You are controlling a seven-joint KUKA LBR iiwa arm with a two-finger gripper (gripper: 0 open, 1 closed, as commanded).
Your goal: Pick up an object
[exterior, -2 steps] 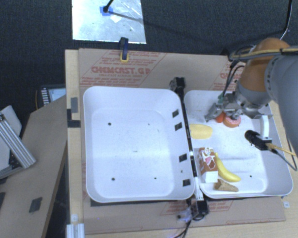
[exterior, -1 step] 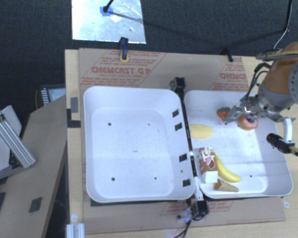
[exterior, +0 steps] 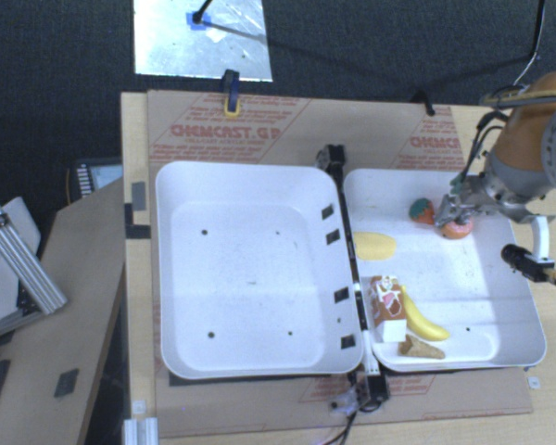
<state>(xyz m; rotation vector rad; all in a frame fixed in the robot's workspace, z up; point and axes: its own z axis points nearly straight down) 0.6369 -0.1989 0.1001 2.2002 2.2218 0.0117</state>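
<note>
The claw (exterior: 456, 219), its opening impossible to tell, is sitting over a small round reddish-orange object (exterior: 458, 229) at right of frame, needing centring before closing.

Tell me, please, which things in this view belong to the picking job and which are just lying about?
Part of the job:
- gripper, low over the right bin
- orange-red item right under it
- small orange and green item beside that

Lying about:
- pale yellow piece
- banana
- brown and white box
- tan piece
- left bin
</note>
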